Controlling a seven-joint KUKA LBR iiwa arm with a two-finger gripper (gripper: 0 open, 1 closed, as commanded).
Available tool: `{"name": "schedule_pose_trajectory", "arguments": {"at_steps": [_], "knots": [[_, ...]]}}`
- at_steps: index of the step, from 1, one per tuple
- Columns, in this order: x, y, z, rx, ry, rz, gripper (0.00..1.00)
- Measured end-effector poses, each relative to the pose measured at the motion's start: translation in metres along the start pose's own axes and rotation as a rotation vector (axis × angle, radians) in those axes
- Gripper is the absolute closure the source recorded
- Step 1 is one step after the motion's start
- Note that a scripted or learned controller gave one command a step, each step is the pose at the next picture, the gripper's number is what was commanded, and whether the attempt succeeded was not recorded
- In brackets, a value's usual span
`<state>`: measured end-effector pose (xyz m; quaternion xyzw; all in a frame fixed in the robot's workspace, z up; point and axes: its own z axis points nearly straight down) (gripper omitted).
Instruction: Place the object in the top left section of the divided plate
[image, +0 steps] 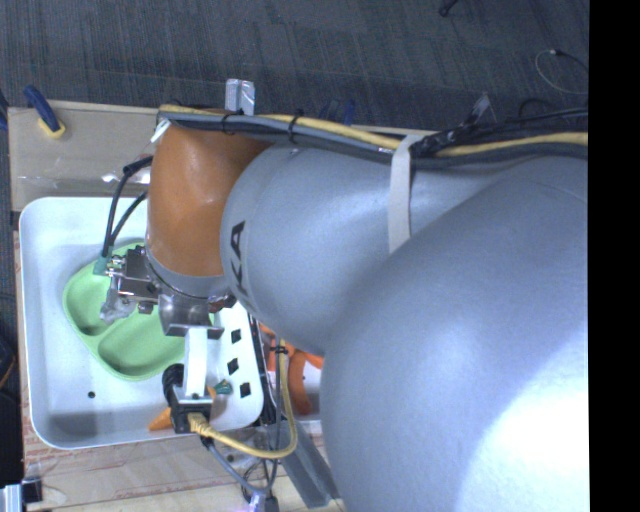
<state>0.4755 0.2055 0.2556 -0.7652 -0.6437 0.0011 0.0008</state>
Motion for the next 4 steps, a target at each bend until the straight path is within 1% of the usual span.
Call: {"name": "schedule_pose_trajectory", "arguments": {"at_steps": [1, 2, 3, 4], "knots": [[0.012, -0.003, 0.108, 0.006, -0.003, 0.596, 0.00], [0.013, -0.001, -0.024, -0.004, 0.004, 0.834, 0.00], [0.014, -0.001, -0.033, -0.007, 0.004, 0.829, 1.00], [-0.054, 0.010, -0.076, 0.000, 0.001, 0.658, 1.00]]}}
